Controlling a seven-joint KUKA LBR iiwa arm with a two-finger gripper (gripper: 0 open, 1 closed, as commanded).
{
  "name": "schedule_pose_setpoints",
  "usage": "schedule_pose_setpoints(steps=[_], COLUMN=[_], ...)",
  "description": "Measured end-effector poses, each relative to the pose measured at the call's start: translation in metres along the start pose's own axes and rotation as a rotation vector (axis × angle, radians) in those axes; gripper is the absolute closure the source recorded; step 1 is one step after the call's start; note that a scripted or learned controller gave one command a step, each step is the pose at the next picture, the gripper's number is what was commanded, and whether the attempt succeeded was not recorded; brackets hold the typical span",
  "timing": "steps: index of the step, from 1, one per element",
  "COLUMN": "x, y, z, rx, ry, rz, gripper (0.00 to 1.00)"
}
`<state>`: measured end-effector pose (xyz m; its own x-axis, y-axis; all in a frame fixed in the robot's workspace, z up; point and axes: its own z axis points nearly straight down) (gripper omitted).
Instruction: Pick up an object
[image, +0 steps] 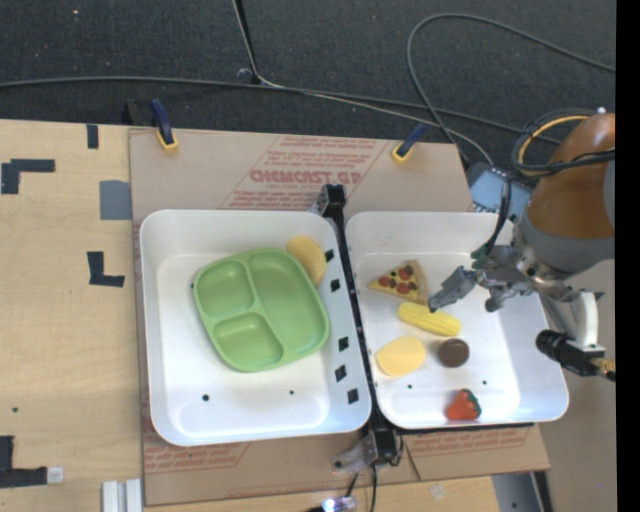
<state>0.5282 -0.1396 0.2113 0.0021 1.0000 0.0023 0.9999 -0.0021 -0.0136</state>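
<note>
In the right bin (530, 395) lie a pizza slice (400, 282), a yellow corn cob (429, 320), a pale yellow round piece (400, 356), a brown ball (454, 352) and a red strawberry (462, 405). My gripper (473, 294) hangs over the right bin's middle, just right of the pizza slice and above the corn cob. It is open, its two dark fingers (450, 290) spread apart, and nothing sits between them.
The left bin (170, 400) holds a green divided plate (260, 308) and a yellow piece (308, 256) at its right wall. A black divider (340, 290) separates the bins. Cables run across the dark floor behind. The arm (570, 210) covers the right bin's far right corner.
</note>
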Motion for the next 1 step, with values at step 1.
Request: schedule_pose_setpoints(steps=[1], x=[0.0003], y=[0.0027], z=[-0.0062], rx=[-0.012], ry=[-0.002], rz=[-0.004], gripper=[0.00])
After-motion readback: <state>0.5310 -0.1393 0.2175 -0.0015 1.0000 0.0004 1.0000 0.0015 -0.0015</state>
